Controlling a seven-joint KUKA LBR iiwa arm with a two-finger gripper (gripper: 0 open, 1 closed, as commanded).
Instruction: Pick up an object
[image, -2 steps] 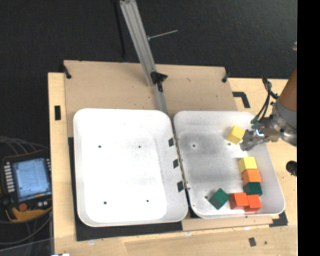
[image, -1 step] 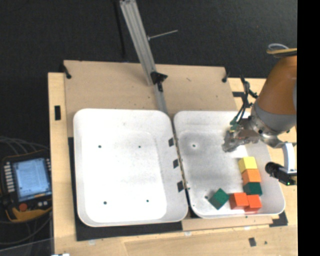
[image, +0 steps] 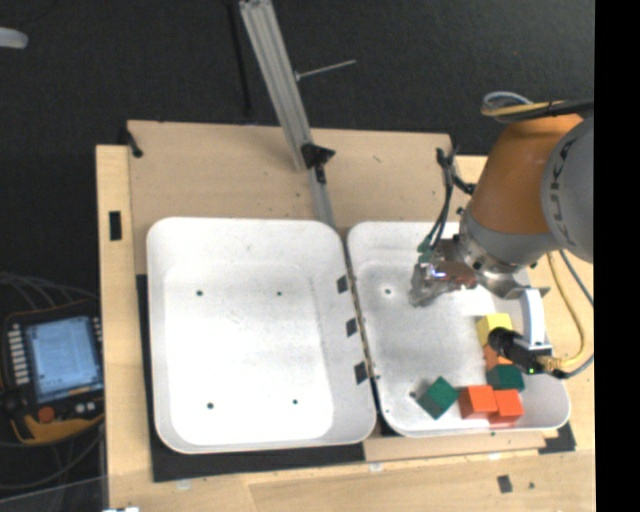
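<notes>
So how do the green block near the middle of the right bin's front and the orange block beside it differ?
The green block is dark green and sits turned at an angle; the orange block is bright orange, looks wider, and lies squarer to the bin's front wall. The green block stands apart; the orange one is crowded by other blocks. Both lie in the right bin.

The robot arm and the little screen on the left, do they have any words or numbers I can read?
Robot arm: dark letters run down the grey part, too blurred to read.
Handheld screen: it glows blue, its text too small to read.
White bins and blocks: no writing.
</notes>
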